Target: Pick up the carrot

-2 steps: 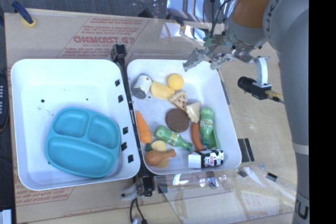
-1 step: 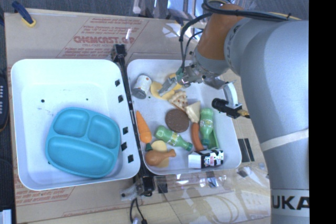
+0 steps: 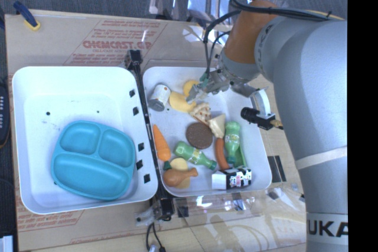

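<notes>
Looking down on the counter point(image 3: 106, 38), we see two shallow white bins side by side. The left bin point(image 3: 35, 91) holds a blue divided tray point(image 3: 93, 159). The right bin point(image 3: 260, 156) is crowded with toy food.

The carrot point(image 3: 162, 143) lies along the left wall of the right bin, its pointed end toward the far side and its thick end toward the near side, just beside a green bottle point(image 3: 195, 156) and above a brown drumstick-shaped piece point(image 3: 179, 176). Nothing is touching it from above.

The grey arm point(image 3: 301, 85) reaches in from the right, its orange band point(image 3: 243, 32) above the wrist. The gripper point(image 3: 204, 87) sits low over the far part of the right bin, by some yellow pieces point(image 3: 184, 100) and near a small grey can point(image 3: 159, 97), well apart from the carrot. We cannot tell whether the fingers are spread or closed, nor whether anything sits between them.

Elsewhere in that bin we make out a round brown cookie point(image 3: 199, 135), a pale wedge point(image 3: 216, 125), a second green bottle point(image 3: 233, 141), an orange-red sausage shape point(image 3: 221, 155) and a black-and-white carton point(image 3: 235, 177) at the near edge.
</notes>
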{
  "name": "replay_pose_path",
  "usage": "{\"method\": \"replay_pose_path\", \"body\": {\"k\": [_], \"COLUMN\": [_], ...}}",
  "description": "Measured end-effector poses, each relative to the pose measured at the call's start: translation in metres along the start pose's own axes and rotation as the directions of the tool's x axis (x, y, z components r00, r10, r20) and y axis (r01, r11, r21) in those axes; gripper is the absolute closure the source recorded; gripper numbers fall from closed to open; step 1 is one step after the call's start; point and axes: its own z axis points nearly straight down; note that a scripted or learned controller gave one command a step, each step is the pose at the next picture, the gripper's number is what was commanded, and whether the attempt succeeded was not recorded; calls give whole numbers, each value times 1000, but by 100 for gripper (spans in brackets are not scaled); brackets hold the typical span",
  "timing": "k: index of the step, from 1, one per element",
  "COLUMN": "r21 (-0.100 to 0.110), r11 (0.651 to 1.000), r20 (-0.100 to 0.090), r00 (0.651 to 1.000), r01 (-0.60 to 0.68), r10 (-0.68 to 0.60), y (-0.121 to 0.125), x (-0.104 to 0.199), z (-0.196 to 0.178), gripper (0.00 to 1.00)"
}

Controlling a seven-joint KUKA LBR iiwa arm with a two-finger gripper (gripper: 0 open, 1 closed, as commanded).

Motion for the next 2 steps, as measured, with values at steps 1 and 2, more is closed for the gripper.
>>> {"method": "replay_pose_path", "body": {"k": [1,2], "r21": [-19,-1], "r11": [1000,972], "r20": [4,1], "r00": [1000,972], "r01": [-23,-234], "r10": [23,234], "y": [33,-23], "x": [83,98], "z": [-120,-152], "gripper": [100,100]}}
